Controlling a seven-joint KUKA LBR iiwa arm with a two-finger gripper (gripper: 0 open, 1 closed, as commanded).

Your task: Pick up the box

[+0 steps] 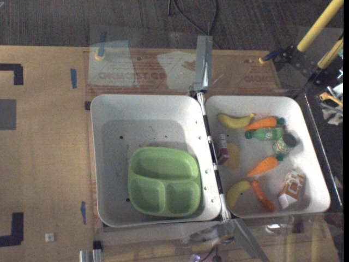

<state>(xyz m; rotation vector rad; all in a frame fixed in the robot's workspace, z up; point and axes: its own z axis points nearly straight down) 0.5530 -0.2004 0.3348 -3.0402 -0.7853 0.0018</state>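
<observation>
Matt green plastic tray (163, 182); smooth white plastic bins (103, 146).

Robotics lab test bench. Two white bins (103, 146) on a cardboard-covered surface (43, 162) with blue tape marks (73, 78), toy food, a black cable (196, 10) on grey carpet (82, 10). Yellow-handled clamps (319, 23) at the right.

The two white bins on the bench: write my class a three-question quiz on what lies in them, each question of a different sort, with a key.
1. True or false: the green divided tray lies in the same bin as the bananas.
2. Multiple choice: the orange-and-white box lies in which part of the right bin? A) far left corner B) near right part C) middle of the far wall
3. Fill in: the right bin holds ___ bananas.

Key
1. False; the tray lies in the left bin.
2. B
3. Two: one banana by the far wall, another banana near the front.
</observation>
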